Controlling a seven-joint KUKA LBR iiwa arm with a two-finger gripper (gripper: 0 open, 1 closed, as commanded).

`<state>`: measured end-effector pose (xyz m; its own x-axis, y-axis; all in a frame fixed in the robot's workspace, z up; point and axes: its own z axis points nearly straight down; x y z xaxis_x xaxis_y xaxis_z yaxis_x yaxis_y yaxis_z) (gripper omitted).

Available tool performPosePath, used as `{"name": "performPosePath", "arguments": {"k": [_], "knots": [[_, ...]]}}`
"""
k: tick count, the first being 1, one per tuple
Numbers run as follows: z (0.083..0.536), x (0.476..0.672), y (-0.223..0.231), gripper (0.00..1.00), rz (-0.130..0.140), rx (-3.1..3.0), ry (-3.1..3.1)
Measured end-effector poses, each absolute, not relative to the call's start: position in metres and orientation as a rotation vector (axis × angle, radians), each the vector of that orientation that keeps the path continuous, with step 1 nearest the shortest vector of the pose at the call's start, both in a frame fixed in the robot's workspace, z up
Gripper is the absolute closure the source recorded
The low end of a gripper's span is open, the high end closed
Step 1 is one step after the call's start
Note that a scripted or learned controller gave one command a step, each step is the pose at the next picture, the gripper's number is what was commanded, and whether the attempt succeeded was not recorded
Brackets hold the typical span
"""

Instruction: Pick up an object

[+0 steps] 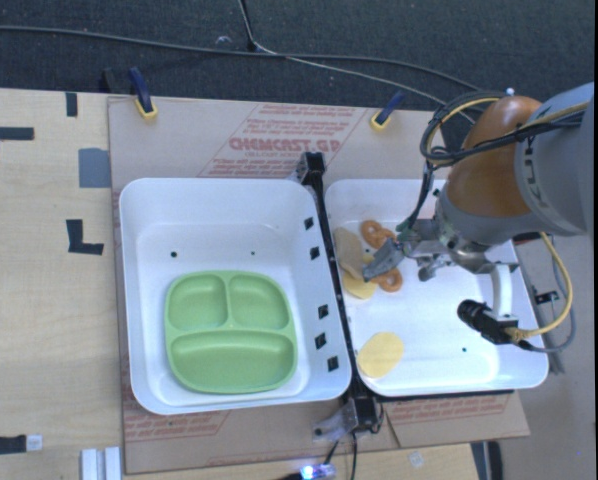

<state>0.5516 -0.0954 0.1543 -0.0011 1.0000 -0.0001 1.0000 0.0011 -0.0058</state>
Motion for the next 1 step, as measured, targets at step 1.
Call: {"name": "performPosePath", "arguments": {"k": [1], "knots": [[0.093, 0.5566, -0.0987, 0.0, 0.007, -2.218, -2.219]]}}
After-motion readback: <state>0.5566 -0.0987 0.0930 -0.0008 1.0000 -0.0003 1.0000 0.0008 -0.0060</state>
